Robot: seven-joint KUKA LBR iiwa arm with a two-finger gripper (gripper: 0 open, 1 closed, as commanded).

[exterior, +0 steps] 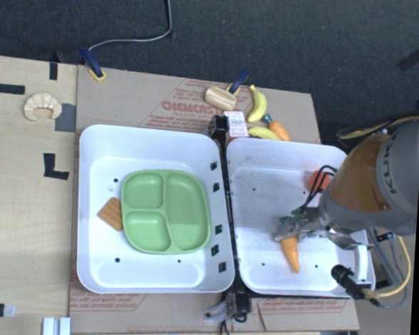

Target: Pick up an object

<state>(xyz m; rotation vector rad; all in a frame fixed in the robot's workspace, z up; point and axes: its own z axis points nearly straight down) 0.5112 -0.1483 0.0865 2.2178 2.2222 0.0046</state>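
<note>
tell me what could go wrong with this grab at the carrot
1. The gripper sits over just the thick end of the carrot, so a grasp there may slip or let the carrot swing out.
2. The carrot lies at a slant near the right bin's front wall; a nudge could push it against the wall, where it may be harder to grip.

orange carrot [291, 252], lying in right bin [267, 167]

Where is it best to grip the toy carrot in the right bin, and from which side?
Probably at the thick upper end of the carrot, coming straight down from above. It lies flat on the floor of the right bin, tapering toward the near wall, so fingers should close across its width. The gripper sits at that end.
</note>
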